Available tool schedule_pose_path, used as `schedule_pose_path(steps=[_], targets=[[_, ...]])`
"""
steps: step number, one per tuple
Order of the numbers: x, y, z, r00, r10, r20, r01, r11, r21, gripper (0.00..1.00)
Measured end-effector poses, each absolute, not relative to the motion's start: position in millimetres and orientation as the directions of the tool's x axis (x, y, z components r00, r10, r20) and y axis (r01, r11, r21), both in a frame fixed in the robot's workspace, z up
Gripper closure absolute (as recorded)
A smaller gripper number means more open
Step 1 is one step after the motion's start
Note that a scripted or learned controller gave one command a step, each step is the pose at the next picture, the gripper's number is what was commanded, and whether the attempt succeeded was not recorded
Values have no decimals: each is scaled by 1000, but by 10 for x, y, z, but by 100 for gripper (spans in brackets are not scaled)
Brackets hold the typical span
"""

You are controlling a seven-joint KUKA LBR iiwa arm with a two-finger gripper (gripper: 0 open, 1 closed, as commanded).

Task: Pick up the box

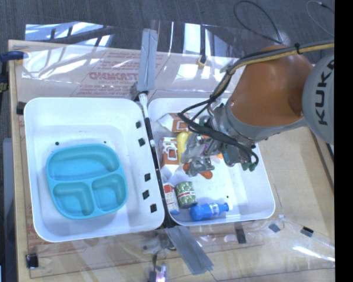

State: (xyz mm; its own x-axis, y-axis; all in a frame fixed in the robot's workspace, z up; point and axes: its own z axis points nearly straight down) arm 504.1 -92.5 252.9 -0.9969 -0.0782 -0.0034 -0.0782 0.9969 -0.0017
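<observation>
The box [170,150], an orange and white carton, lies in the left part of the right bin [256,187], close to the divider. My gripper [195,157] hangs low over the middle of that bin, just right of the box and touching or nearly touching the clutter there. A yellow item [183,140] sits between the box and the gripper. An orange item [203,170] shows right under the gripper. The wrist and cables hide what lies directly beneath.
A green can [186,194], a blue bottle [209,210] and a small red and white pack [170,198] lie at the right bin's front. Another orange carton [177,122] lies at its back. The left bin [35,128] holds a blue divided tray [85,180].
</observation>
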Motion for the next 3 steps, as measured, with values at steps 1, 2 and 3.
schedule_pose_path(steps=[1, 2, 3], targets=[[5179, -591, 2686, -988, -155, -1, -155, 988, -1, 100], [5345, -1313, 1847, -994, 112, 2, 112, 994, 0, 100], [5059, -1305, 1389, -989, 145, 1, 145, 989, 0, 100]])
